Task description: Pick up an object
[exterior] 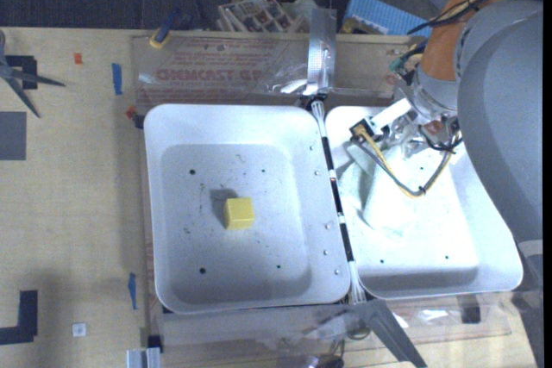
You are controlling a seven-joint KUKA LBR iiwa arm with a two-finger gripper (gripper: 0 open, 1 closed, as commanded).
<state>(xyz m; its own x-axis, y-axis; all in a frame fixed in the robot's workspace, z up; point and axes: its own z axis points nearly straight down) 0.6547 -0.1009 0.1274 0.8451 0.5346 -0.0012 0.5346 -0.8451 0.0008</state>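
I am seeing my gripper [412,140] over the right bin [448,263], and I cannot tell its state; a yellow cube [239,213] is sitting in the left bin [172,134].

Bright, fairly even light comes from above. The yellow block [240,213] throws a short, soft shadow just up and left of itself on the left bin [172,134], whose white rim glares mildly. Right of the block, the arm [509,142] looks soft and out of focus, shading the right bin [448,263]. Beyond the block the clutter lies dim. Detail is slightly grainy.
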